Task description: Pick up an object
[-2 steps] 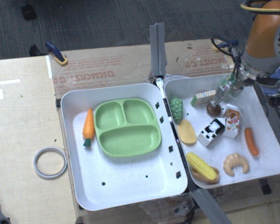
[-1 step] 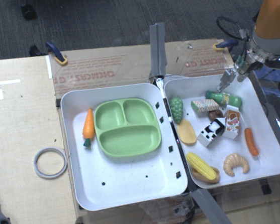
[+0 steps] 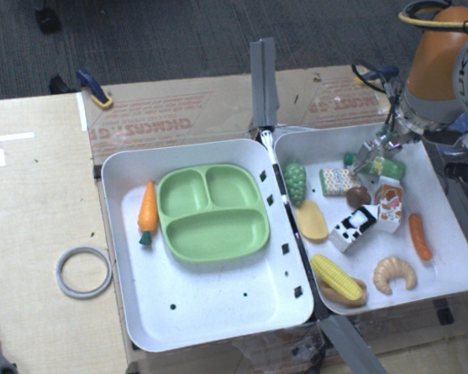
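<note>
Corn (image 3: 336,274) lies nearest; gripper (image 3: 372,159), its opening impossible to tell, is poised above toys; descent is needed.

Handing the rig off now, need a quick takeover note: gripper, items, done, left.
Gripper: low over the right bin's upper part, among the toys; finger state unclear, no confirmed hold.
Right bin: grapes, cracker, cow-print carton, corn, croissant, sausage.
Left bin: green divided plate, carrot.
Done: nothing visibly lifted.
Left: grasp and lift one object.
</note>
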{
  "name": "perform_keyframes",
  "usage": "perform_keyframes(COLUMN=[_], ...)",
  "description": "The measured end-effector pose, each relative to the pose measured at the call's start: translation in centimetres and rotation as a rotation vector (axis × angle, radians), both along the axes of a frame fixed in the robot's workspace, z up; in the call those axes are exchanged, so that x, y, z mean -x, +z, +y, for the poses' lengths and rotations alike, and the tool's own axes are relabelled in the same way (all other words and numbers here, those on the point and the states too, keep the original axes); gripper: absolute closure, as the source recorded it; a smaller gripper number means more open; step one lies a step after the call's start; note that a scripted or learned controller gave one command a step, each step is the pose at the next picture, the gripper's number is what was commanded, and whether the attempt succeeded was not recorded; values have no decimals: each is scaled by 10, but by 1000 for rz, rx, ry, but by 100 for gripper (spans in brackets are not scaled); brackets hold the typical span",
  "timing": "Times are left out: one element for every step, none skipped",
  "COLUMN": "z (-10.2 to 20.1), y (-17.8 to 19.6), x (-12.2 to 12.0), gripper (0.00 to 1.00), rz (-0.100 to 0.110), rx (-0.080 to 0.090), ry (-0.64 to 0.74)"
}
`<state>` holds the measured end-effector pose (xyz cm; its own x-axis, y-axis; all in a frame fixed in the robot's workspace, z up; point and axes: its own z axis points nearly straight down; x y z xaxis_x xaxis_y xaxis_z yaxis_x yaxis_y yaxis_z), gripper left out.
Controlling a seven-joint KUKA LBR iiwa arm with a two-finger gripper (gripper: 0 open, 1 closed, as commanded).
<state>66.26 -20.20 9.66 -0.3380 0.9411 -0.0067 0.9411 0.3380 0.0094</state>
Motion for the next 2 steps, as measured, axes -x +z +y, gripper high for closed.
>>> perform_keyframes(z=[1,69], y=[8,102], x=[0,38], gripper=[100,100], rz=[3,14], rx=[-1,-2], ry=[1,97])
